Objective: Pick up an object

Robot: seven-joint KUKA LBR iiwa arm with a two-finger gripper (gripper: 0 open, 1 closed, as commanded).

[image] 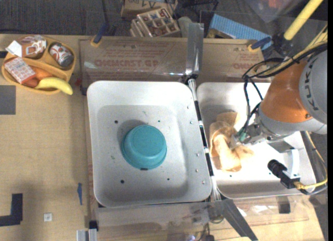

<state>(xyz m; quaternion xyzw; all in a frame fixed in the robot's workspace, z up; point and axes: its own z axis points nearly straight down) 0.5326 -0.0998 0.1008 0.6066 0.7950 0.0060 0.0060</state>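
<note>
A teal bowl (144, 147) lies upside down in the middle of the left bin (104, 104). In the right bin (208, 97) a crumpled tan, bread-like object (225, 145) rests against the left wall. My gripper (241, 137) is low over the right side of that tan object, touching or nearly touching it. The arm with its orange band (283, 99) reaches in from the right and covers the bin's right half.
A yellow tray (15, 76) with a banana (54, 85) and small packages sits on the bench at the far left. Cardboard and clutter lie behind the bins. A clear divider stands between the two bins.
</note>
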